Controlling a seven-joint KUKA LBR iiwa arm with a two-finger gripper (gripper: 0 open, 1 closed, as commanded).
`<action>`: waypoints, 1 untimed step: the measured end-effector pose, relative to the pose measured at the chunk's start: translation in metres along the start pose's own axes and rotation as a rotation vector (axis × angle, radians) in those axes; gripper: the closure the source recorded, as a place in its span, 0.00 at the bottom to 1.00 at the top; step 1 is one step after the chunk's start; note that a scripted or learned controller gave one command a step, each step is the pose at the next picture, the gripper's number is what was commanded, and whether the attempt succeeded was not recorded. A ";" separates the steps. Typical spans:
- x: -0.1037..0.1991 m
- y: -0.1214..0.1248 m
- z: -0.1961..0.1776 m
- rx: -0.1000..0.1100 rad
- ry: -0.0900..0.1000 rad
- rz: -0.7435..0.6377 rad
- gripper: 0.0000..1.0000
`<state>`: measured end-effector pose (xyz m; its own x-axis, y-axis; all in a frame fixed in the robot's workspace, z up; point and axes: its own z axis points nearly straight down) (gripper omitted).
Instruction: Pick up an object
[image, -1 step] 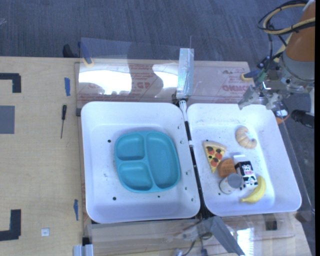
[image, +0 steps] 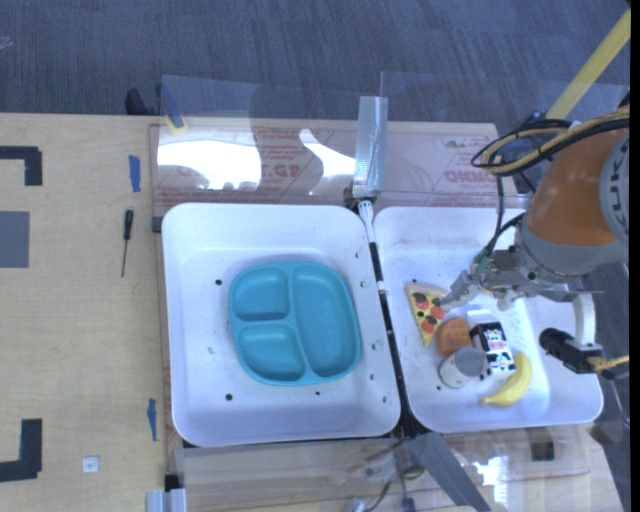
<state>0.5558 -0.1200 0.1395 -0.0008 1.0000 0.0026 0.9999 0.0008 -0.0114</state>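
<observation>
The wooden bench spreads across the scene, pale and flat, with black angular marks along its left side and a small screwdriver lying on it left of the bins. On it sit two shallow white bins side by side. The left bin holds a teal divided plate, three compartments, resting near its middle. The right bin carries the small objects, clustered in its nearer half.

The arm comes in from the right, its orange band bulky above the far right part of the right bin, with yellow and black cables looping over it. Below the wrist the gripper hangs over the middle of the right bin, just beyond the clutter and close to the pizza slice. From where I stand I cannot tell how its tips are set, and nothing is visibly caught in it.

The things to be picked lie on the bin floor. A yellow banana curves along the near side. A black-and-white toy sits just beyond it, touching or nearly so. A brown rounded piece lies left of that toy, with a grey round cup just nearer. The pizza slice, dotted red, points toward the near side at the left of the cluster.
</observation>
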 end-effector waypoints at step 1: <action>-0.044 -0.043 0.044 -0.022 -0.003 0.002 0.00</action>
<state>0.5127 -0.1644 0.0957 0.0012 1.0000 -0.0007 0.9999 -0.0012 0.0101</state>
